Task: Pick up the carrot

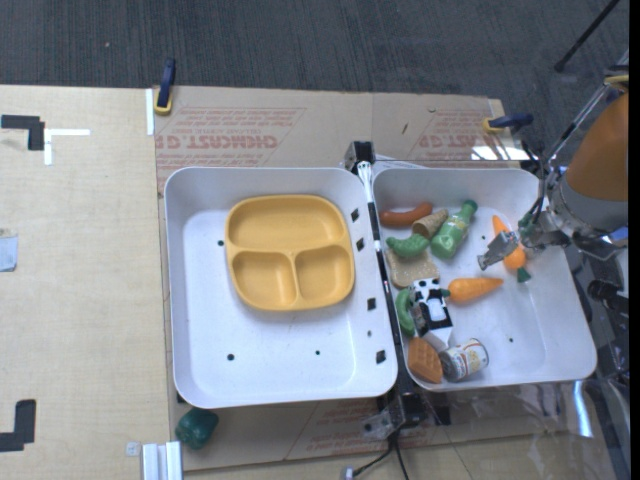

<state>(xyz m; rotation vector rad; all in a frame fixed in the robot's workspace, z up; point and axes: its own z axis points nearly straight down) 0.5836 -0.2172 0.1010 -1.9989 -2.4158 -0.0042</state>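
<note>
Glossy white bins [200, 348], tapered orange carrot [474, 288], metal tool [497, 258] beside

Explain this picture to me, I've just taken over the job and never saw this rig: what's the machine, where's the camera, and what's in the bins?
The one camera sits above the bench and looks down at a slant on two white bins side by side. The grey arm with the orange band reaches in from the right; its end effector is low over the right bin, close to a small orange piece with a green tip. I cannot tell whether it grips anything.

The left bin holds a yellow divided plate. The right bin holds toy food: a carrot lying in the middle, a sausage, a green bottle, a slice of bread, a can and a black-and-white item. The carrot lies apart from the end effector.
</note>
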